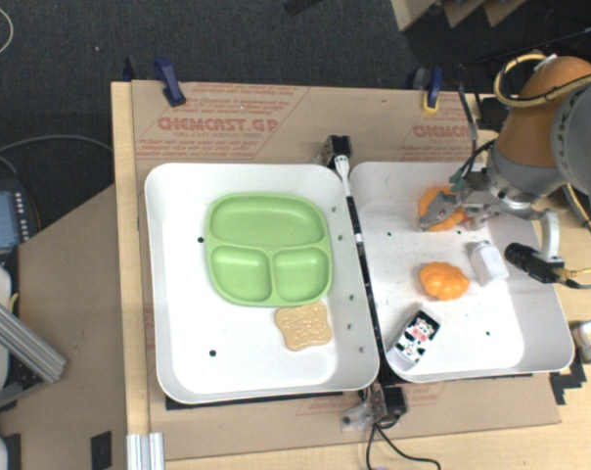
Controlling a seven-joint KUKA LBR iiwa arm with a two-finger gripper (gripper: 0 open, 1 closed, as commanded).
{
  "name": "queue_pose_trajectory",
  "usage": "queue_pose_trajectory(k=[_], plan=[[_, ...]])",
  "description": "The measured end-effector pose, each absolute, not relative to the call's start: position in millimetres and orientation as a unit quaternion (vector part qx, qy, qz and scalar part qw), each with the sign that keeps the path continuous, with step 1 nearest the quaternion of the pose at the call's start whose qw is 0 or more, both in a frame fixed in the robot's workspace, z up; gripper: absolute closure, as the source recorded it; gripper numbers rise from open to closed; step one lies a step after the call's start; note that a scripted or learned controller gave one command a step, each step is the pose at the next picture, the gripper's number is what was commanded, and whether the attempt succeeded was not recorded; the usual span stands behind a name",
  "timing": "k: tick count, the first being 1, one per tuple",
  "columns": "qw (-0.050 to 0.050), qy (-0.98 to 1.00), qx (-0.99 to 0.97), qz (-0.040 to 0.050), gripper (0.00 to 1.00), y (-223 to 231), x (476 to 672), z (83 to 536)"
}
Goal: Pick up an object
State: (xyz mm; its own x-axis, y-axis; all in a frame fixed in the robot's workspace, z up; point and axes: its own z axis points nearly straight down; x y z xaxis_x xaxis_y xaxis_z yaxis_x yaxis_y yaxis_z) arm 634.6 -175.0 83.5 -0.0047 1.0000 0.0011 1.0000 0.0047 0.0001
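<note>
Two shallow white bins sit side by side on the counter [227, 116]. From above, the arm's tool [450, 207] is down in the right bin [530, 346], right over a small orange piece [434, 202], presumably to grab it; whether it's spread or pinching, I cannot tell. Nearby, a rounded orange lump [443, 280] waits.

Both white bins [178, 360] look like smooth, faintly glossy plastic, and the green divided plate [268, 248] in the left one has a softer, matt plastic finish. The tan slice [304, 327] just below the plate looks rough and porous (rather like toast), while the orange lump [443, 280] in the right bin appears smooth and slightly shiny. Under the bins, the brown board [227, 120] looks like matt paper-faced sheet with red print.
</note>
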Motion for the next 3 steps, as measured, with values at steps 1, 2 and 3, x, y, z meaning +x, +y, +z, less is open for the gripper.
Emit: queue_pose_trajectory(k=[1,2,3], plan=[[0.026,-0.707,-0.706,0.0101,0.0,-204,659.6,82],[0.027,-0.708,-0.706,0.0128,1.0,-204,657.6,91],[0.005,-0.709,-0.705,0.0007,1.0,-112,582.8,84]])
